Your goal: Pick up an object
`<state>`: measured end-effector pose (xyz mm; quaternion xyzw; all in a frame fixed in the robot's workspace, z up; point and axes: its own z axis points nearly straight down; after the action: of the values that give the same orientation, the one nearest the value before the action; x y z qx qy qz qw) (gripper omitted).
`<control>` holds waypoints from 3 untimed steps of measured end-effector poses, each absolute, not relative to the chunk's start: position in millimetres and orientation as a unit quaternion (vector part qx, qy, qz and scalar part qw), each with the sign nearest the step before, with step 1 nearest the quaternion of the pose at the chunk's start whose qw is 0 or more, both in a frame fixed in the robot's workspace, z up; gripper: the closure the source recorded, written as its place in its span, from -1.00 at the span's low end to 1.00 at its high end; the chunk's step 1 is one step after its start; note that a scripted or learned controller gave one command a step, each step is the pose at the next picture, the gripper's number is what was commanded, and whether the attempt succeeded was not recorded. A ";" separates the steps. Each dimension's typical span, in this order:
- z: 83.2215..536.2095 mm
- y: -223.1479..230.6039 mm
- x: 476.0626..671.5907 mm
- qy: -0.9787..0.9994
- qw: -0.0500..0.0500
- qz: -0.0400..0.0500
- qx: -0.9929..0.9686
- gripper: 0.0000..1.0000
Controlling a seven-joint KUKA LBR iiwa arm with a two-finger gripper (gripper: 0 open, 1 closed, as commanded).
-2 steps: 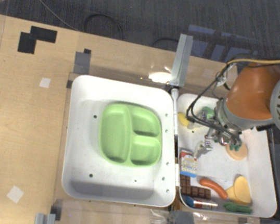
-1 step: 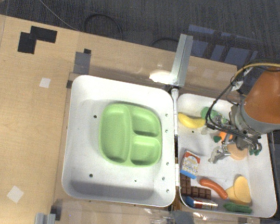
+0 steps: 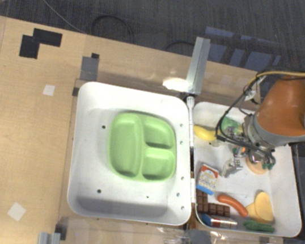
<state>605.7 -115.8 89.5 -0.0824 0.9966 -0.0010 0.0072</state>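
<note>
Overhead, jaws (image 3: 233, 167) low in the right bin (image 3: 297, 187), their spread impossible to tell, nothing visibly pinched.

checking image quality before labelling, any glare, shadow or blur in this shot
Camera view: a bright glare spot on the bench just above the left bin; soft shadow along that bin's lower inside wall; the green divided tray looks sharp; the small items under the gripper are too small and soft to identify.
</note>
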 end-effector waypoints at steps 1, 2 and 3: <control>105.4 -114.6 611.0 0.996 0.016 -0.002 -0.084 1.00; 260.0 -110.5 642.2 0.999 0.010 0.000 0.037 1.00; 192.1 -154.4 662.3 0.979 0.004 -0.001 -0.204 1.00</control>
<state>662.3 -154.4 192.1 -0.2043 0.9789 -0.0005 0.0036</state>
